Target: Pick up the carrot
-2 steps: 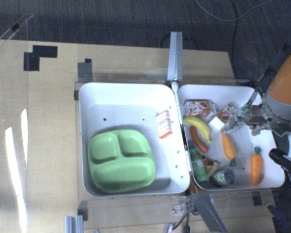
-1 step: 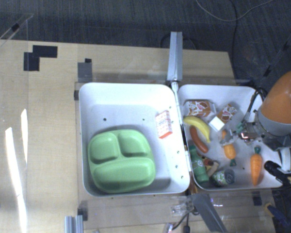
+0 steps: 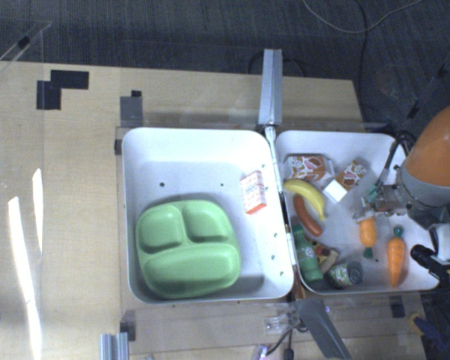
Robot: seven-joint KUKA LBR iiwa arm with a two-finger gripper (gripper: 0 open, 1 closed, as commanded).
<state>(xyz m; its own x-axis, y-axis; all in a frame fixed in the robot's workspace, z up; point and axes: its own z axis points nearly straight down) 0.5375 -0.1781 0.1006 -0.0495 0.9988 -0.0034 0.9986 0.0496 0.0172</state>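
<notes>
The carrot (image 3: 395, 261) lies in the right bin (image 3: 375, 139), near its right wall and toward the front, its green top pointing to the back and its orange body running toward the front edge. It rests on the bin floor, free of the claw (image 3: 375, 205), which hangs just behind and to the left of it, over the middle-right part of the same bin. Whether the claw is open or closed cannot be told from this slanted view; nothing can be seen held in it. Directly beneath the claw, just beside the carrot on its left, sits a small orange piece (image 3: 367, 233). The arm (image 3: 435, 160), grey with its orange band, comes in from the right over the bin wall.

Farther left in the right bin, a banana (image 3: 306, 195) curves beside a red sausage (image 3: 307, 216), and 2 brown-and-white packets (image 3: 309, 167) lie along the back, with a small white block (image 3: 334, 192) between them. A dark can (image 3: 346, 274) and a green item (image 3: 306, 252) sit near the front-left corner.

The left bin (image 3: 195, 145) holds a green divided tray (image 3: 187, 246) toward the front and a small red-and-white carton (image 3: 253, 192) leaning near the right wall.
</notes>
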